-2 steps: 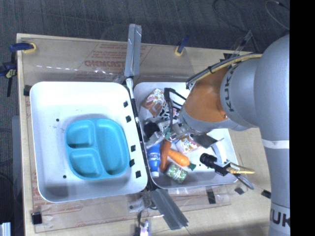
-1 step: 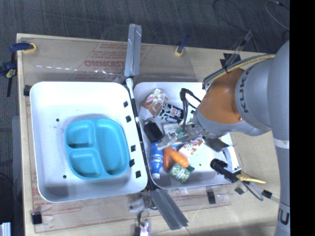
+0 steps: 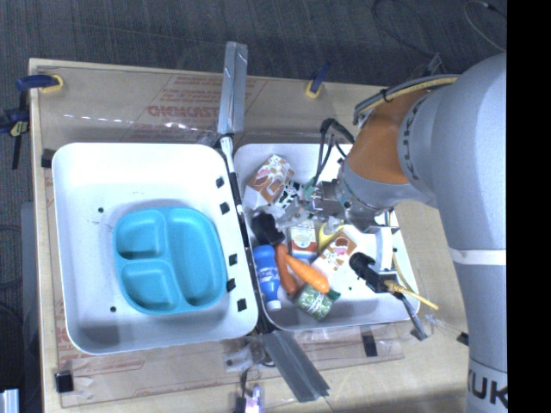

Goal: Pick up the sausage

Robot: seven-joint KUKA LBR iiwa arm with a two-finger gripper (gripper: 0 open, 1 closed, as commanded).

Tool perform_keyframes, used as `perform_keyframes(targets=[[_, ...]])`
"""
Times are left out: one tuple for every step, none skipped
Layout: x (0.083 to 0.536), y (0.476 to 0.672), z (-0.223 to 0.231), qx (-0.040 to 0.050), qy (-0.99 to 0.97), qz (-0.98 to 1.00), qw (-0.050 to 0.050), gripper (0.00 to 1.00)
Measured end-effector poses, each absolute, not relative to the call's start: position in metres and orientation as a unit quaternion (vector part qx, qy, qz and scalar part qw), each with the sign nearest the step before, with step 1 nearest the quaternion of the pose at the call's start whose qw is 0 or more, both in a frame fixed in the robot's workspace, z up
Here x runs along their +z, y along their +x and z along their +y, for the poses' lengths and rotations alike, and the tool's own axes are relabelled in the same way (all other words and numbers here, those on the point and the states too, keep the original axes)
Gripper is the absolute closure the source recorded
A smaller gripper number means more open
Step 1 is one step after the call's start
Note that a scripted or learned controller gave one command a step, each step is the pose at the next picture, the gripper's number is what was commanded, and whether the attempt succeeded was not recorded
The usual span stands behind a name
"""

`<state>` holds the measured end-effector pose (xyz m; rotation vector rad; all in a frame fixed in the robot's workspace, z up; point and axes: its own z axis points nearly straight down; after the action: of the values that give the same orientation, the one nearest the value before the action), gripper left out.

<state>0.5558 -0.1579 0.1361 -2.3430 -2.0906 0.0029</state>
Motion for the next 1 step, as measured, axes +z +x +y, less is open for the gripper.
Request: perform_keyframes(targets=[[0.0994, 0.5201, -0.139, -0.005, -0.726, -0.687, -0.008, 0.0]])
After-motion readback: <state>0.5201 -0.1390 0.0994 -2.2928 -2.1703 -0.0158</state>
